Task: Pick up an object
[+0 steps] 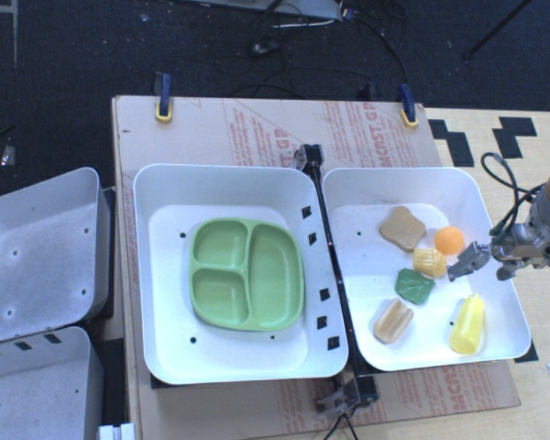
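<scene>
Rightward, pincer (469,262) over right bin's (422,180) edge, just beside corn (430,262)

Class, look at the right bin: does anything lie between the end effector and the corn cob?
Nothing visible does. The end effector sits just right of the corn cob, with bare bin floor between; the orange ball lies above that line.
</scene>
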Controlling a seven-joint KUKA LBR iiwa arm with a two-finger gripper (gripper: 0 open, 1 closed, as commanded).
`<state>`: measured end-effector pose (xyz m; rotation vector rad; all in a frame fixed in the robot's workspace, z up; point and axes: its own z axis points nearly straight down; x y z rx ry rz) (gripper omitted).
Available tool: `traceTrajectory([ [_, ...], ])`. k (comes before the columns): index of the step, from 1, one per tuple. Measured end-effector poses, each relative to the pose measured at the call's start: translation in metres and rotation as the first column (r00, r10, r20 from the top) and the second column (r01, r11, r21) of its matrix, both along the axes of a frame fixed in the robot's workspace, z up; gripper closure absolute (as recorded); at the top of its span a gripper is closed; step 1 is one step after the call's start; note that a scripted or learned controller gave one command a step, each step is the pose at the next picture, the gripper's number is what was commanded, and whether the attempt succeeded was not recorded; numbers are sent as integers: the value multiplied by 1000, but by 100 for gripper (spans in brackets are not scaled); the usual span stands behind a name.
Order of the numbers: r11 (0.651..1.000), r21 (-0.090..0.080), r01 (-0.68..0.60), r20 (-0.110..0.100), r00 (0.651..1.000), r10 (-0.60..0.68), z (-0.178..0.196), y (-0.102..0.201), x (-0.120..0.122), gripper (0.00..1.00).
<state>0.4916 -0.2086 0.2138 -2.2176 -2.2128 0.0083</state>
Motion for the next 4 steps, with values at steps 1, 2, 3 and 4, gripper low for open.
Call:
traceTrajectory([
  [1,1000,-3,-3,9,1000,3,4,0,2,0],
  [2,1000,0,-1,4,1000,1,-59,-2,-2,0],
  [3,1000,0,-3,10,1000,3,-101,-1,-2,0],
  [4,1000,0,-4,10,1000,4,-122,1,-1,0],
])
